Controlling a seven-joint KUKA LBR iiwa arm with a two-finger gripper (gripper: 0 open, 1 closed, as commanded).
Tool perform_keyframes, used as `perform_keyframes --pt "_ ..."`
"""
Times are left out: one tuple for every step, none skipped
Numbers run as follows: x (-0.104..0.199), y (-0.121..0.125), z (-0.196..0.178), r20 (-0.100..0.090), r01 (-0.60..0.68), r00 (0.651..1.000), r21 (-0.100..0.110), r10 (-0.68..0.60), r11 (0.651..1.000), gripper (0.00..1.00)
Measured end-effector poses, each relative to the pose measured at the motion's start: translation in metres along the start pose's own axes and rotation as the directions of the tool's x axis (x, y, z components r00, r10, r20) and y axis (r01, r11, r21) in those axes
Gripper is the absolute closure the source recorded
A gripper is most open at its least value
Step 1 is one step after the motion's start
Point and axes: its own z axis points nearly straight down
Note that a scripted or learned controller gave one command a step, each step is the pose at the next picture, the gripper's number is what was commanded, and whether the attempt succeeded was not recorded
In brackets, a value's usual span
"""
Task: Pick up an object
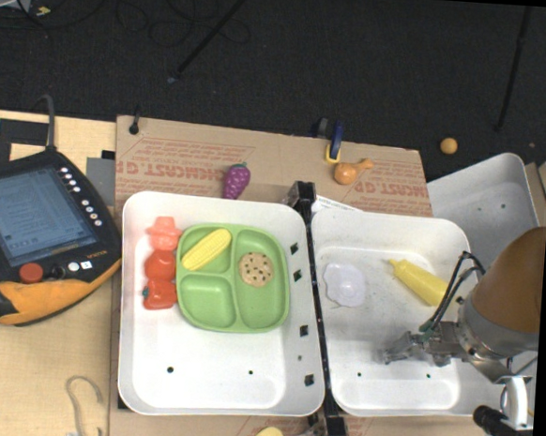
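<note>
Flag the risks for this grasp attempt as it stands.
1. The gripper sits low over bare floor of the right bin, apart from the yellow bottle, so it may well close on nothing.
2. The pale clear item barely contrasts with the bin, so it is probably easy to miss.

Glossy plastic bins (pixel 203 386); matt cardboard (pixel 184 158) beneath.

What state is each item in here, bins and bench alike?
gripper: low in the right bin, nothing seen between its fingers.
yellow bottle: lying on its side in the right bin.
clear cup: resting in the right bin.
green tray: flat in the left bin, holding corn and cookie.
red figure: lying beside the tray.
purple grapes: on the cardboard, outside the bins.
</note>
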Motion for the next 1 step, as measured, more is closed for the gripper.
perform_keyframes --pt "0.0020 0.0004 0.0157 0.001 0.000 1.000 -0.003 0.000 1.000 0.00"
